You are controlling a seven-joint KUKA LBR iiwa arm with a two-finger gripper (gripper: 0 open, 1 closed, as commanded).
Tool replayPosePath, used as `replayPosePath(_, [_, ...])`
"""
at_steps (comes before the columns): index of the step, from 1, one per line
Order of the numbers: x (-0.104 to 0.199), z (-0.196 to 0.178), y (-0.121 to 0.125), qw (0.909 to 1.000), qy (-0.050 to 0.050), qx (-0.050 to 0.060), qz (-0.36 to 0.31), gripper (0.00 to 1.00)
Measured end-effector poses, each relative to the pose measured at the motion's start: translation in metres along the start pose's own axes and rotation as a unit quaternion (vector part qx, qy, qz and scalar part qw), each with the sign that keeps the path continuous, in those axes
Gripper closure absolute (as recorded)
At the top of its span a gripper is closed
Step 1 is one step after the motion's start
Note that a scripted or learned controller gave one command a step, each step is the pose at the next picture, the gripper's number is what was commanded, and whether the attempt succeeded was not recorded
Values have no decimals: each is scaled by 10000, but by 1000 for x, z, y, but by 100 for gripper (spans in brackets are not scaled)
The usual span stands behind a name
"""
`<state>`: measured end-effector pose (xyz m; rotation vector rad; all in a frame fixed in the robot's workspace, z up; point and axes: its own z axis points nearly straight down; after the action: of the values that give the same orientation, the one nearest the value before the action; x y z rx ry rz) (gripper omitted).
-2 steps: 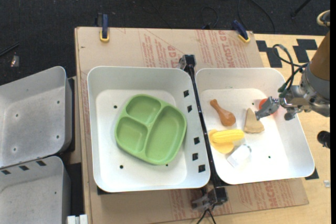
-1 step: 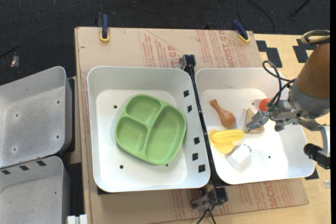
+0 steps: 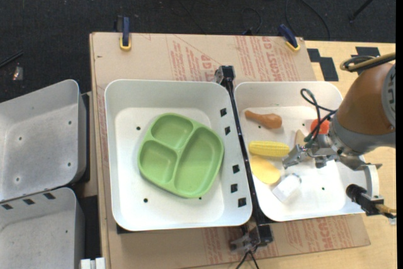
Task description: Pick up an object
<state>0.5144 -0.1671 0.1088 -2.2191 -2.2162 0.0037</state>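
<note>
Over on the right bin [image 3: 327, 92], the arm's gripper [image 3: 295, 157] hangs low among four loose things: one corn cob [image 3: 269, 148], one brown drumstick [image 3: 264, 118], one yellow slice [image 3: 265, 171] and one pale cup [image 3: 288, 186]. Whether it is spread or closed, I cannot tell. Nothing shows pinched. One green divided plate [image 3: 181, 154] sits alone in the left bin [image 3: 119, 135].
</note>
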Motion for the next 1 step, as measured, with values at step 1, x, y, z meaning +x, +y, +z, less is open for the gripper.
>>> replayPosePath(1, [-1, -13, 1, 10000, -11, -26, 8, 100])
